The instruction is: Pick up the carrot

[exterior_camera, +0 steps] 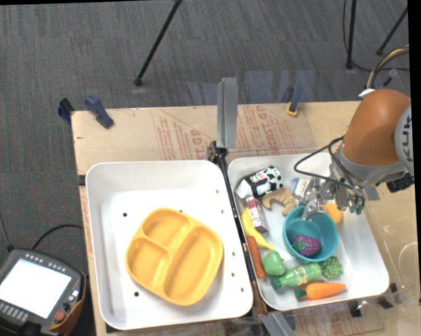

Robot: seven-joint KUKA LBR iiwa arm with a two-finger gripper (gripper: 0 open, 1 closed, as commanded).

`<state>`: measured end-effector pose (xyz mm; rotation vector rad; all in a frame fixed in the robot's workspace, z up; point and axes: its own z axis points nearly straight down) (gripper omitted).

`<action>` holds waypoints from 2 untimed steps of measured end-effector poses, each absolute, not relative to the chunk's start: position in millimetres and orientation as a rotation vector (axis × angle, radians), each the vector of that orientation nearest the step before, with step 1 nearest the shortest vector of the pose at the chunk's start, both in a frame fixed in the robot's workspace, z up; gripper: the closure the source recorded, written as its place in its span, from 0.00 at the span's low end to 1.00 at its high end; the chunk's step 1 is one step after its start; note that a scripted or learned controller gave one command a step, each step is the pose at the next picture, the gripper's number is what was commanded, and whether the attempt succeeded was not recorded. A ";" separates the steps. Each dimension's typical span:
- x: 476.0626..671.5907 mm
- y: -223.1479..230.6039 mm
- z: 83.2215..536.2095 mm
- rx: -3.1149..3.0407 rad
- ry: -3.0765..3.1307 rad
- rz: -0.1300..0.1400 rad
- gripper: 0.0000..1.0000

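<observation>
Two-finger gripper (315, 206) is poised over teal plastic bowl (310, 235); finger state cannot be told. Orange toy carrot (322, 290) is left ungrasped at the right white bin (377, 261) front edge.

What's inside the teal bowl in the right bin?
The teal bowl holds a purple bumpy piece, maybe toy grapes. The tool overlaps its upper rim, hiding that part.

Orange toy carrot with green top (323, 290): smooth plastic, slight sheen. Two shallow white bins (100, 203): smooth matt plastic. Yellow divided tray (175, 255): glossy moulded plastic. Teal round bowl (327, 230): shiny plastic. Bare bench top (146, 135): matt, printed cardboard-like board. Grey-and-orange arm shell (377, 125): smooth, satin. Floor (66, 52): dark, rough carpet weave.
</observation>
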<state>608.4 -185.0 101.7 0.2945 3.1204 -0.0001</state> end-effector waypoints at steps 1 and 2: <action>628.4 -211.2 219.3 0.241 3.115 -0.006 1.00; 583.6 -212.2 343.7 0.028 3.126 -0.006 1.00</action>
